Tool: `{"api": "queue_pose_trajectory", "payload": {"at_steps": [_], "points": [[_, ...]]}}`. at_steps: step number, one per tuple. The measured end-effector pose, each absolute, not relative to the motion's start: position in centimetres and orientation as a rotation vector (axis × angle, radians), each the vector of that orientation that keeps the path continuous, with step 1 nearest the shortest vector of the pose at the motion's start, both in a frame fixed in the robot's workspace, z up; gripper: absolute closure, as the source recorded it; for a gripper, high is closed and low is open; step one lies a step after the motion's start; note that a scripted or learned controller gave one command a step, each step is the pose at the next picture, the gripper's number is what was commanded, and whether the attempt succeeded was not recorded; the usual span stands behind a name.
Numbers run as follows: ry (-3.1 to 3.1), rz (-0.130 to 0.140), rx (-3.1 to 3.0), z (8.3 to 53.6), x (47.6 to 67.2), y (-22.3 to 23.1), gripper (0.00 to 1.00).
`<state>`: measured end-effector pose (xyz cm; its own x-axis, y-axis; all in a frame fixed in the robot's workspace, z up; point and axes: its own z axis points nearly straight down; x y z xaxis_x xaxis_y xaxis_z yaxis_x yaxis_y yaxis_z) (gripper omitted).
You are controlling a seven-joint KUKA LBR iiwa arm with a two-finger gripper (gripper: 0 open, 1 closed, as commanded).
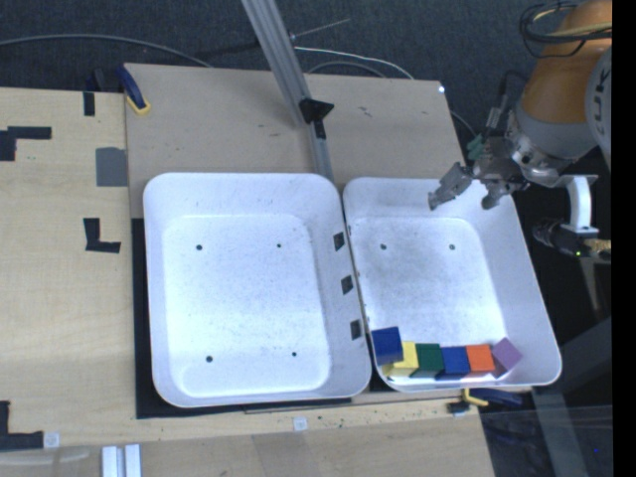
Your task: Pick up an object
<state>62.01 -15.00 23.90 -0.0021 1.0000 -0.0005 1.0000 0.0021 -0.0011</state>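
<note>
Several small blocks lie in a row along the near rim of the right bin (517, 266): a blue block (386, 343) on a yellow one (404, 360), then a green block (428, 357), another blue block (455, 360), an orange block (479, 358) and a purple block (506, 353). My gripper (465, 193) hangs over the far right corner of that bin, well away from the blocks. Its two fingers stand apart with nothing between them.
The left bin (159, 266) sits beside the right one. A slanted metal pole (283, 58) crosses the bench behind the bins. Black clips (347, 284) mark the seam between the bins. A blue and yellow tool (133, 89) lies at the bench's far left.
</note>
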Motion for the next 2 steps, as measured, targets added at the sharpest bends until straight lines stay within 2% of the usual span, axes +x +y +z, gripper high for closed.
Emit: {"api": "queue_pose_trajectory", "payload": {"at_steps": [1,2], "points": [[-2.228,-0.004,-2.215,26.6,62.8,-10.6,0.00],[-2.213,0.011,-2.223,20.3,61.0,-16.6,0.00]]}}
